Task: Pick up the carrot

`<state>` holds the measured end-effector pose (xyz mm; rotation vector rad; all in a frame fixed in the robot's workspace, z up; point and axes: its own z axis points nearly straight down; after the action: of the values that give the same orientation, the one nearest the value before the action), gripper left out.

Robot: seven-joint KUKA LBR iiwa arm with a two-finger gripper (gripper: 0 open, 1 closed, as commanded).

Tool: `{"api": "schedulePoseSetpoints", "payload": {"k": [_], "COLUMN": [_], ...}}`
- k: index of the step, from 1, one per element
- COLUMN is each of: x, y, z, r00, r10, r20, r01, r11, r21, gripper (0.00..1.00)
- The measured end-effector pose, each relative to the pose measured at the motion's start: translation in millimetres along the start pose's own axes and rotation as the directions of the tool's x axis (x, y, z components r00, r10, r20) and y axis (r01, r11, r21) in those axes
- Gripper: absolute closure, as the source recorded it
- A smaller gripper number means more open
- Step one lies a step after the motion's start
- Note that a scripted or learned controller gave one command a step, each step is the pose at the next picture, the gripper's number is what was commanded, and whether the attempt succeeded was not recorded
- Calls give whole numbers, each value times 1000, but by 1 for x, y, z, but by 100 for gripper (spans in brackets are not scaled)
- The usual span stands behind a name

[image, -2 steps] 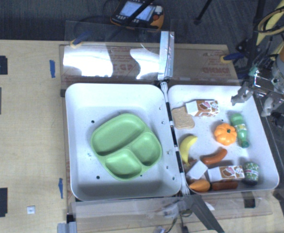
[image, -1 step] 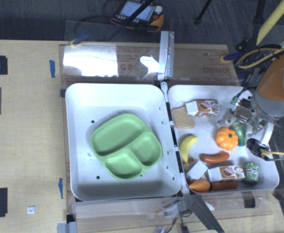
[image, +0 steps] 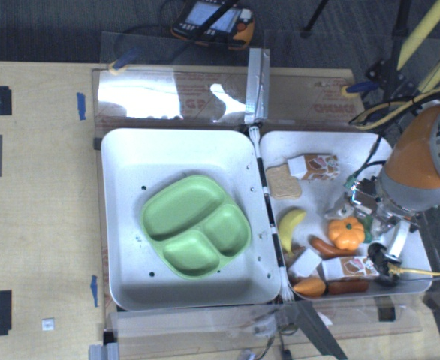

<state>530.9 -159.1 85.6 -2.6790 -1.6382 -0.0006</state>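
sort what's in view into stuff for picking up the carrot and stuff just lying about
For the job: small orange tapered carrot; gripper.
Lying about: green divided plastic plate, yellow banana, round orange pumpkin, tan bread slice.

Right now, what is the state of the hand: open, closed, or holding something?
Hand: cannot be told from this view. It hovers over the right bin, beside the orange pumpkin.
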Motion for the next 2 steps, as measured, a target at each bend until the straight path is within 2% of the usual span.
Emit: {"api": "schedulePoseSetpoints", "payload": {"k": [1,2], "x": [-2,-2], "y": [0,0], "z": [-8,-8], "r00": [1000,1000], "r10": [5,5], "r20": [2,2], "r01": [-5,-5], "r11": [1000,1000], "r21": [0,0], "gripper": [100,0]}}
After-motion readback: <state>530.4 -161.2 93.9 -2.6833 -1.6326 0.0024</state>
